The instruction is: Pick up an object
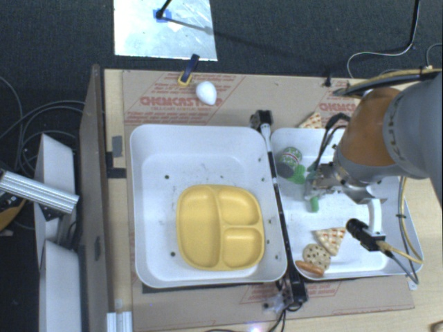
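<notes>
Camera view, arm [387,133] over right bin [394,268], yellow tray [220,227] filling left bin [152,185]

The grey KUKA arm [415,126] reaches in from the right side of the camera view, its bulky rounded body filling the upper right. A broad orange band [367,133] wraps the arm just above the wrist. Below the band the wrist turns downward and to the left, ending in the small metallic two-finger gripper [317,184], which points down at a slant. Dark cables [331,133] loop along the wrist beside the orange band. The gripper's tip is too small and cluttered to read clearly.
</notes>
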